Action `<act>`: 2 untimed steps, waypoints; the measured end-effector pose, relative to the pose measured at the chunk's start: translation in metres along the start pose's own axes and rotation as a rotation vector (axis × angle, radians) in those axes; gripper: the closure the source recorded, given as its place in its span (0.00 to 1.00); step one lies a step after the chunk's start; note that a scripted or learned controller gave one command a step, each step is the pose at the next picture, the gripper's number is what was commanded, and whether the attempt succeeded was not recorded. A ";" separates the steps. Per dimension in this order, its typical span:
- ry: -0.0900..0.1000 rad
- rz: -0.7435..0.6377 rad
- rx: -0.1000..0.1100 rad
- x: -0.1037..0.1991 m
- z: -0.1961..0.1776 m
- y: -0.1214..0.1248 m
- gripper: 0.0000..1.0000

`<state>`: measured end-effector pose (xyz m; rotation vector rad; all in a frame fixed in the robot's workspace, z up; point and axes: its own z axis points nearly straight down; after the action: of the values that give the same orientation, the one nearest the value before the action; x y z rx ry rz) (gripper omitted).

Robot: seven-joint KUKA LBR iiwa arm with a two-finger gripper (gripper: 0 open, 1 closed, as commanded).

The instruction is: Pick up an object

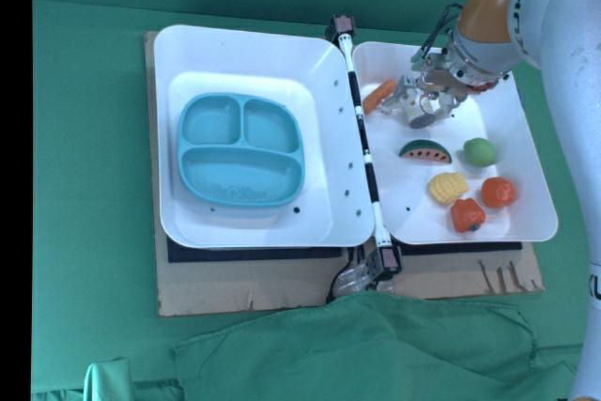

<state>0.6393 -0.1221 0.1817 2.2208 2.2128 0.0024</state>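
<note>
On your worktop (94, 155) two bins sit side by side, touching along a central divider strip (362, 136). The left bin (178, 47) holds a divided plate (241, 149) lying near its middle. In the right bin (526, 155), the end effector (421, 103) hangs over the rear left part, with the carrot (378, 95) just to its left, close to the divider. In front of it lies the watermelon slice (424, 150), the lime (479, 151) to that slice's right. Nearer you, the corn (448, 188) sits left of the tomato (498, 192), and the pepper (467, 216) lies just in front, between them
</note>
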 end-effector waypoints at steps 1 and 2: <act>-0.004 0.002 -0.015 -0.002 -0.018 0.003 1.00; 0.000 -0.001 -0.006 -0.007 -0.084 0.006 1.00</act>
<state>0.6443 -0.1285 0.2662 2.2174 2.2111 0.0089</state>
